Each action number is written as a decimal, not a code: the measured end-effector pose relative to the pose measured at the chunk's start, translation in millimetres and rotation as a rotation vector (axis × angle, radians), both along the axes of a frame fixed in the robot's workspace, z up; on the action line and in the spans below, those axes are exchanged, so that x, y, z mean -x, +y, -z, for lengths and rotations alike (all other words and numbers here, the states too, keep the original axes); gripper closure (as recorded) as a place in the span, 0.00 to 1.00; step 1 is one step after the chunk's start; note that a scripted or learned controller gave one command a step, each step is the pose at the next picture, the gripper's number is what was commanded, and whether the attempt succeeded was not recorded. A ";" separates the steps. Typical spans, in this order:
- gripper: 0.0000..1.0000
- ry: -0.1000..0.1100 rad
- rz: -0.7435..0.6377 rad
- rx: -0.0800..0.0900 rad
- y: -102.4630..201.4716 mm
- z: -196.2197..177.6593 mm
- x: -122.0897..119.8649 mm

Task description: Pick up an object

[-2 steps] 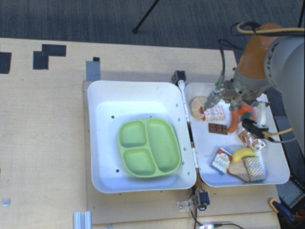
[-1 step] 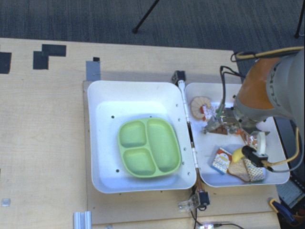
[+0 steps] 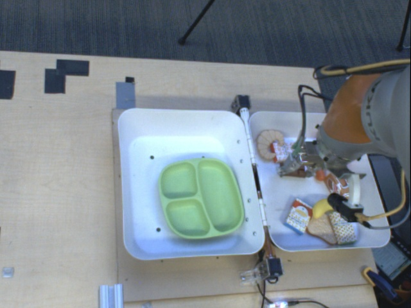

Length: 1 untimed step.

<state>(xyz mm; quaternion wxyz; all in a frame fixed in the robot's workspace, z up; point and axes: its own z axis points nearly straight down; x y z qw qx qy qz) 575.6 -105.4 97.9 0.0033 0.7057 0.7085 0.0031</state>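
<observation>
Nearest you, the grey arm [image 3: 379,114] with its orange band hangs over the right bin [image 3: 282,239]. Its gripper [image 3: 302,162] sits low among the clutter at mid-bin; you cannot tell its opening. Just beside it: a round biscuit [image 3: 270,143] to its left, a small carton [image 3: 297,215], a yellow piece [image 3: 321,208] and a patterned pouch [image 3: 342,228] below. The left bin [image 3: 138,172] holds a green divided tray [image 3: 201,199].
</observation>
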 end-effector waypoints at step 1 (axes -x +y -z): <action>1.00 0.007 -0.001 -0.002 67.4 -87.0 71.6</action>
